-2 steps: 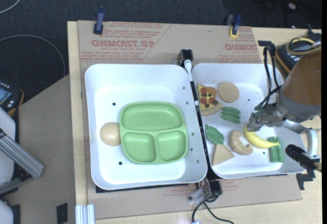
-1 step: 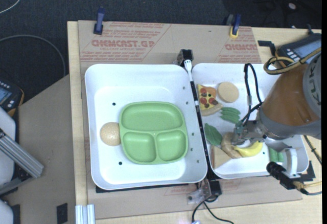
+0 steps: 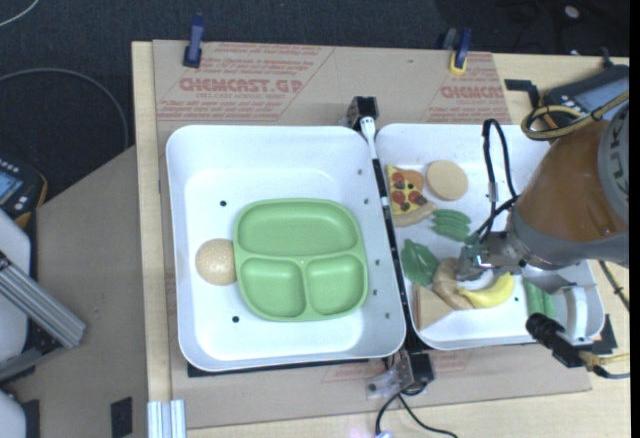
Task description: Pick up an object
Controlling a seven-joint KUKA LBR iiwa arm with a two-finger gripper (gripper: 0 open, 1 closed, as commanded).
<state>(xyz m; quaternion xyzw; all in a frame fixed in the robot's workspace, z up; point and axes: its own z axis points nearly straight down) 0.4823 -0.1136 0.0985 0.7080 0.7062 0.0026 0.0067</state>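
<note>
Dark carpet surrounded a bench topped w/ brown printed board (image 3: 250,76), clamped at the far edge by a blue clip (image 3: 193,43) and a yellow clip (image 3: 459,53).

Camera view:
- Gripper (image 3: 474,266) sat low in the right bin (image 3: 480,331), on the grey arm w/ orange band (image 3: 570,196) coming in from the right. Finger spacing: cannot tell; hidden by wrist body and cluttered items.
- Yellow banana (image 3: 492,294) lay just beside and below the gripper, nearer the camera; contact not confirmable.
- Tan wedge (image 3: 432,306) lay to gripper's left, near the bin's front edge.
- Green leafy pieces (image 3: 420,261) lay left of gripper; another green item (image 3: 450,222) just beyond it.
- Pizza slice (image 3: 406,194) and round tan bun (image 3: 446,180) lay farther beyond, toward the bin's far-left corner.
- Left bin (image 3: 200,166), well apart from gripper, held a green divided tray (image 3: 300,259) w/ a beige ball (image 3: 215,261) touching the tray's far side from the gripper.
</note>
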